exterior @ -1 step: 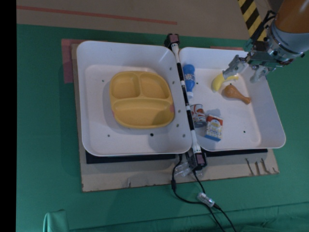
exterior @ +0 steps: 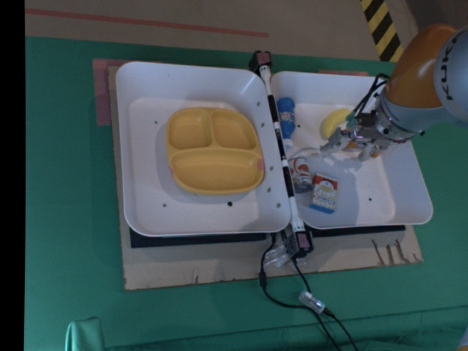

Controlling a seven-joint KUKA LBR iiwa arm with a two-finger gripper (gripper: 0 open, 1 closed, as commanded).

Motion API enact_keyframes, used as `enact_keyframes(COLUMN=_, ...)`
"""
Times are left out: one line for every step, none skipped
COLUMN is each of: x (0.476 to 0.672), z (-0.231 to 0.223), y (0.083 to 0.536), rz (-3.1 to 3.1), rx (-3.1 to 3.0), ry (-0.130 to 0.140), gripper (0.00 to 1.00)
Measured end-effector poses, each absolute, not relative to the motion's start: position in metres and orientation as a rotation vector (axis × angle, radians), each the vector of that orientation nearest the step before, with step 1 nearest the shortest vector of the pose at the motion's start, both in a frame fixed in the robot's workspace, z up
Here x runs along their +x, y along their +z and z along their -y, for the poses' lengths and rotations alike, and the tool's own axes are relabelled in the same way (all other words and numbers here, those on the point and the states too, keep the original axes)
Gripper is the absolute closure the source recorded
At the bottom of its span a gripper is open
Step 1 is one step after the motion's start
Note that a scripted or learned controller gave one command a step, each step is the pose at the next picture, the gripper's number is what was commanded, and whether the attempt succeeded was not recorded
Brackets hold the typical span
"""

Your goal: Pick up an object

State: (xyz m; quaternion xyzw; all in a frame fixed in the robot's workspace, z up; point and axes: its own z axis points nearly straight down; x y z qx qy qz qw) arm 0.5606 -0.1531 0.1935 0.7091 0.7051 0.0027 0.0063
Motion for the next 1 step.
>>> enact_keyframes(x=0.6103, z=0.1397, y=0.1875, rz=-2.204, rx=2.213, ry=0.012, gripper=0.00)
